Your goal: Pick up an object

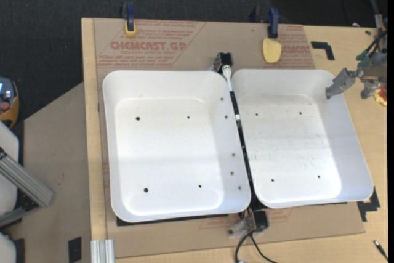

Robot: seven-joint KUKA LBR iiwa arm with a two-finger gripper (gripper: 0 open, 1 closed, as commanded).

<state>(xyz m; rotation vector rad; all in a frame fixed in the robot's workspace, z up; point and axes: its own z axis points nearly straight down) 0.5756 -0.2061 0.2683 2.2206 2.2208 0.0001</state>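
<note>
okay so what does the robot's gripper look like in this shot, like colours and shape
At the camera view's right edge, over the right bin's far corner, the gripper shows as a slim grey metal finger pointing left. Behind it sits a cluttered grey block with small teal and reddish-orange parts, and thin dark cables run up from it. It is too small to make out any markings.

2 white bins (172, 145) sit side by side on the surface (154, 40); 2 blue clamps (128, 15) grip its far edge.
</note>
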